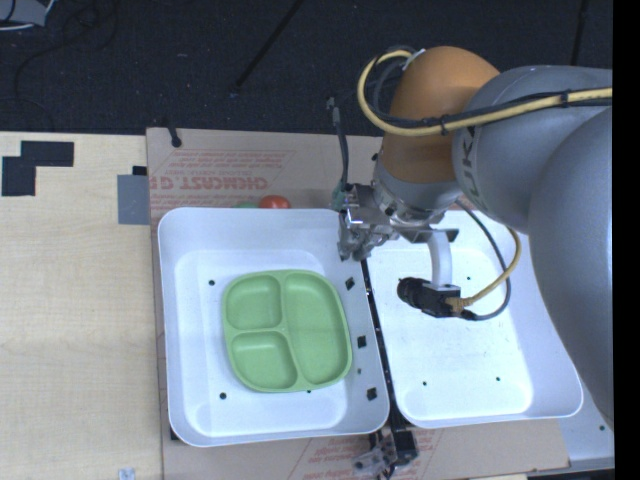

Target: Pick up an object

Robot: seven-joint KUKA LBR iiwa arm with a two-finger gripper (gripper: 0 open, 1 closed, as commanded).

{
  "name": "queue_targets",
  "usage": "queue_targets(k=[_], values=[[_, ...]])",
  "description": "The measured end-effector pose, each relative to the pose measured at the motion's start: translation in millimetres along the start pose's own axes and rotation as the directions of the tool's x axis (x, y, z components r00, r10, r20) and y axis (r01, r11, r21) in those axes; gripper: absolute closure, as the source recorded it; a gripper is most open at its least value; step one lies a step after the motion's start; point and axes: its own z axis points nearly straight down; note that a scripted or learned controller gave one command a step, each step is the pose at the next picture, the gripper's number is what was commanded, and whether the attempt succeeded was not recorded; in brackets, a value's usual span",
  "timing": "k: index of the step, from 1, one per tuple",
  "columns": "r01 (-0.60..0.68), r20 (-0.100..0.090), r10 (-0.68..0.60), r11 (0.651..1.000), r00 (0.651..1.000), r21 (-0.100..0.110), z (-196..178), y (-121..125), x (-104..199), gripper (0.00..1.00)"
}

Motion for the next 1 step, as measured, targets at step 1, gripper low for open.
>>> queue_targets(k=[1], values=[[0.000, 0.001, 0.000, 1.000, 1.000, -0.001, 7.9, 4.8, 45.9, 1.00]])
